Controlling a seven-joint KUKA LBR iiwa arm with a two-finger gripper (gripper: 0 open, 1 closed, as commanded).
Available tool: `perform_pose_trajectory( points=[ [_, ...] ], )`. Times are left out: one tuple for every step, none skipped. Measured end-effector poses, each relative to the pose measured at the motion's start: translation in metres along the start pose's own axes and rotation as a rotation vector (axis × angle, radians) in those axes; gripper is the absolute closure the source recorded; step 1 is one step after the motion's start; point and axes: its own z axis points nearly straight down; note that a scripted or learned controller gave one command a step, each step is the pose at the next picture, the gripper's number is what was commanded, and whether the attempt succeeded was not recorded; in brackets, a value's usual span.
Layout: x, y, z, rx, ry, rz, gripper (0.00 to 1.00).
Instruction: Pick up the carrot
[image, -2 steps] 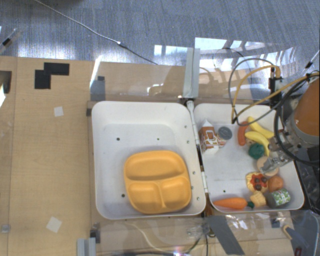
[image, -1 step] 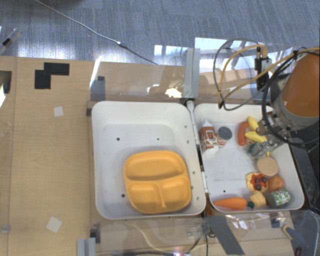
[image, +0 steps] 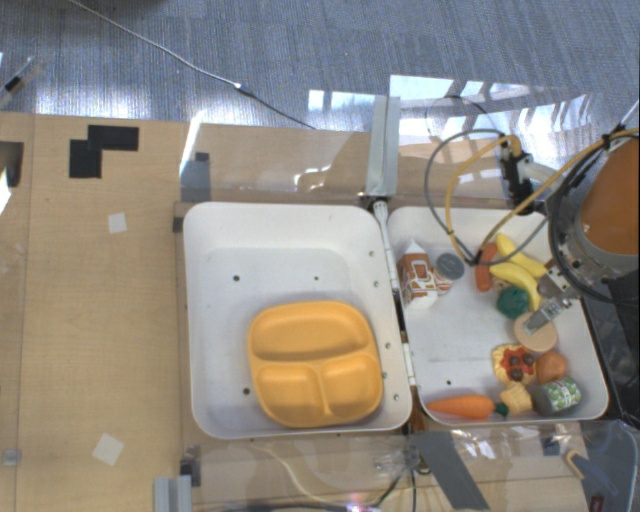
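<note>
Nearest us, the orange plastic carrot (image: 463, 406) lies on the floor of the right-hand shallow white bin (image: 440, 345), close against its near wall. Its long axis runs left to right, roughly parallel to that wall, with the tapered tip pointing left and the green stalk end at the right, touching or just beside a small pale yellow block (image: 516, 399). Right of that sit a green-labelled can (image: 561, 395) and a cluster of round toy foods (image: 522, 363).

In the left-hand white bin (image: 215, 300) rests a yellow three-compartment plastic tray (image: 314, 361), well apart from the carrot.

Farther back in the right bin we see the gripper (image: 543, 319), low among a tan disc (image: 535, 335), a dark green toy (image: 515, 300) and a yellow banana (image: 520, 268). We cannot tell how it is set, as too little of it is distinct.

From the gripper, the carrot lies toward the near side and to the left. We judge the coming move must carry the gripper nearward and leftward, then close across the carrot's short width.
</note>
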Motion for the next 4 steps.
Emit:
perform_pose_trajectory(
  points=[
    [-0.039, -0.050, -0.067, 0.008, 0.007, -0.115, 1.00],
    [0.007, -0.052, -0.103, 0.005, 0.010, -0.640, 1.00],
    [0.016, -0.130, -0.096, 0.006, 0.006, -0.783, 1.00],
    [-0.016, -0.054, 0.004, -0.001, -0.006, -0.779, 1.00]
  ],
)
